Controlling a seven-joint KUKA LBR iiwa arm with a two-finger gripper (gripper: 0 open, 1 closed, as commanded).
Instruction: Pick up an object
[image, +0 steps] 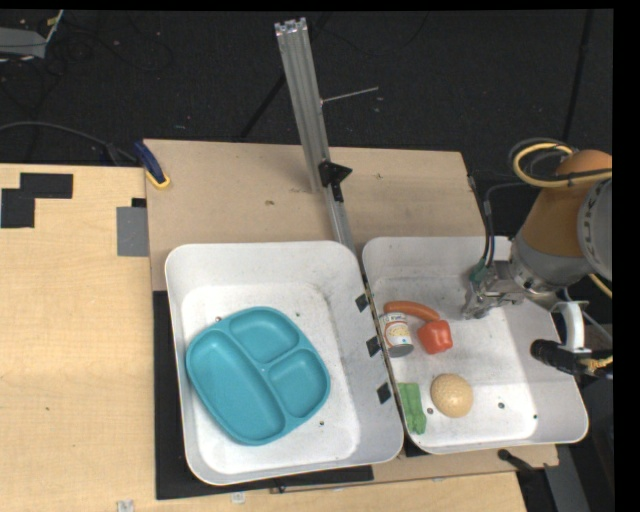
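The right bin (520, 410) holds a red pepper-like piece (435, 338), an orange carrot-like stick (410, 310), a small can (397, 333), a beige egg-shaped object (452, 394) and a green piece (412, 407) along its left wall. My gripper (484, 299) hangs over the right bin's upper right part, to the right of the red piece and apart from it. Nothing shows between its fingers.
The left bin (200, 270) holds a blue divided plate (258, 372). A metal post (310, 120) rises behind the bins. The arm's grey and orange body (565, 220) stands over the right bin's right edge. Clips (372, 345) sit on the wall between the bins.
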